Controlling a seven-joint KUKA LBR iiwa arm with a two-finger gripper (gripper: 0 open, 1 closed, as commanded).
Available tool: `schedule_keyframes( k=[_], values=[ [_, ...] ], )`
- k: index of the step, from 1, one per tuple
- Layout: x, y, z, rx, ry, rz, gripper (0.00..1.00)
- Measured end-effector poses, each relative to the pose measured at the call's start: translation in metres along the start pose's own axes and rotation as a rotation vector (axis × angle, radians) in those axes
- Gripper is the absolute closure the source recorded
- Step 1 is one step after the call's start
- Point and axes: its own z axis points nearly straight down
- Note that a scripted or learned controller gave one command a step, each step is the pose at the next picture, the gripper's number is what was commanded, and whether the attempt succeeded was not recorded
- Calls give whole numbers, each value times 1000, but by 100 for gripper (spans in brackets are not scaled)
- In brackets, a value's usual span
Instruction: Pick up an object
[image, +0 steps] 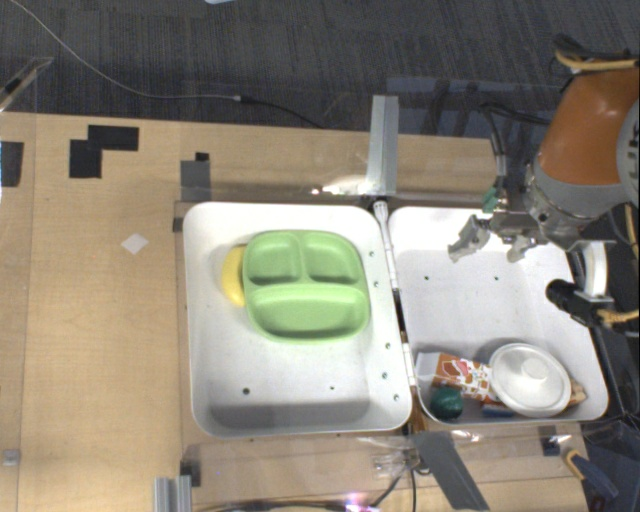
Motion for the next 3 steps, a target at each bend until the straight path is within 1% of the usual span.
schedule_keyframes(
  k=[1,2,3],
  values=[
    [24,-55,57,1,0,-39,0],
    [32,-97,56,0,1,-205,0],
    [-5,-73,152,-9,-1,-145,0]
  ],
)
